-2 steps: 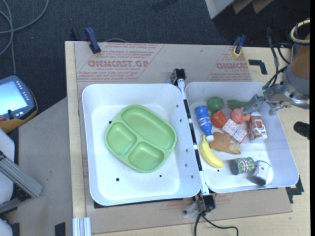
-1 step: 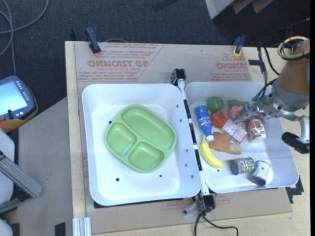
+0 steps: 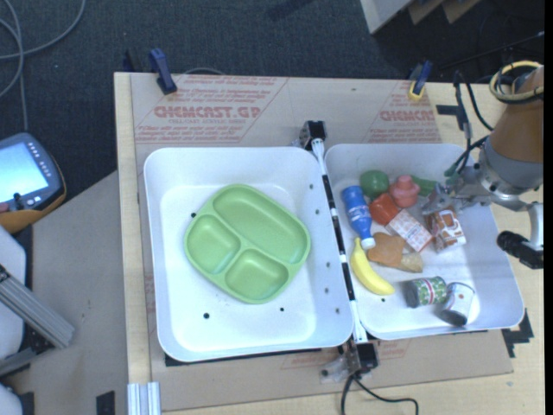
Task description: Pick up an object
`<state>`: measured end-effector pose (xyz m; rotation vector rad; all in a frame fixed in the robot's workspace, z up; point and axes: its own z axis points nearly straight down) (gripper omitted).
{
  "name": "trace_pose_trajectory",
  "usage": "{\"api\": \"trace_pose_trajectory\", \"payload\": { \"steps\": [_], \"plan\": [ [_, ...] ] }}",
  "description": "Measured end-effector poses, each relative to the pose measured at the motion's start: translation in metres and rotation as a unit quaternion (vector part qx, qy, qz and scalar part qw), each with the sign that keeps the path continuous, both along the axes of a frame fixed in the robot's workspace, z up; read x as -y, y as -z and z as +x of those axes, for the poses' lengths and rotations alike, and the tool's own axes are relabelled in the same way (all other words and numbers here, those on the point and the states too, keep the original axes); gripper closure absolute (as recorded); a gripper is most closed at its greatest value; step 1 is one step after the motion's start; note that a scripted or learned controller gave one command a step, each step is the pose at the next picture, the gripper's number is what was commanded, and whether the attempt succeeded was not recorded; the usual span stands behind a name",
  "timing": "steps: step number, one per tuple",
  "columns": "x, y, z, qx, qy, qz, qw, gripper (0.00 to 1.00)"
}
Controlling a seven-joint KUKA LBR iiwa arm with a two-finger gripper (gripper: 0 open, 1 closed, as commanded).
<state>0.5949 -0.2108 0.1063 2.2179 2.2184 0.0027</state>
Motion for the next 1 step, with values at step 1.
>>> {"api": "trace_pose_trajectory", "payload": {
  "steps": [1],
  "plan": [
    [-0.0953, 0.0146, -0.0054, 0.005, -0.002, -0.0038, 1.0, 1.0]
  ]
}}
